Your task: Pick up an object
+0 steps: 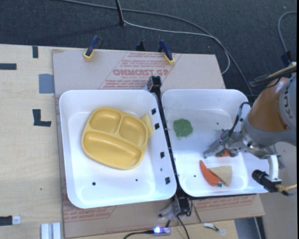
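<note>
The gripper [220, 149] is seen low in the right bin [209, 101], just above the carrot [209, 174] and wedge [222, 174]; whether the jaws are apart cannot be told. One piece should be centred before closing.

1. The left bin [70, 183] touches the right bin [189, 101] along a shared middle wall.
2. The tray [114, 137] lies in the left bin, left of that wall.
3. In the right bin, the leaf [183, 127] lies nearest the wall.
4. The carrot [209, 174] lies nearer the camera than the leaf.
5. The wedge [223, 174] touches the carrot's right side.
6. The gripper [224, 150] hangs behind the wedge, right of the leaf.
</note>
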Motion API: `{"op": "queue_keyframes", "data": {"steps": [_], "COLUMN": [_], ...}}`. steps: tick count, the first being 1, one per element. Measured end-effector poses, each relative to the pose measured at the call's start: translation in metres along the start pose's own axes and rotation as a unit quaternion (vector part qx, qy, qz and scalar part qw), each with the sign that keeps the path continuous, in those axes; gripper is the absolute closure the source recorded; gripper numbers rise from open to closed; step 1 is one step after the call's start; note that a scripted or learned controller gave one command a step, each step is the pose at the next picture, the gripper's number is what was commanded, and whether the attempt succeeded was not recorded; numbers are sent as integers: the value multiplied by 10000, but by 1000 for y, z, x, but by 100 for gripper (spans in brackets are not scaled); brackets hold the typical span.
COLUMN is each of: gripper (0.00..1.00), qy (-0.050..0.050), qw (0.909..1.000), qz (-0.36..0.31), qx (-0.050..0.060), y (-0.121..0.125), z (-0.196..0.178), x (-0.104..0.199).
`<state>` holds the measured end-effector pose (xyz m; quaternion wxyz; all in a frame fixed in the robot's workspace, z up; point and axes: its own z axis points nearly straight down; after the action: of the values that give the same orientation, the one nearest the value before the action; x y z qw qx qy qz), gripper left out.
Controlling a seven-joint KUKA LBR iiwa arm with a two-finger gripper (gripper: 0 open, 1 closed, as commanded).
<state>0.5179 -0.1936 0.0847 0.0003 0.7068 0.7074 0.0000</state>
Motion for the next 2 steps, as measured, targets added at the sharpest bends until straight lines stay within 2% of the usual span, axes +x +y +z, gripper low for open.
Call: {"op": "queue_keyframes", "data": {"steps": [1, 2], "gripper": [100, 100], "qy": [-6, -4], "qw": [10000, 10000], "qz": [3, 5], "qx": [-6, -15], "y": [0, -8], "z": [-11, -63], "x": [-1, -6]}}
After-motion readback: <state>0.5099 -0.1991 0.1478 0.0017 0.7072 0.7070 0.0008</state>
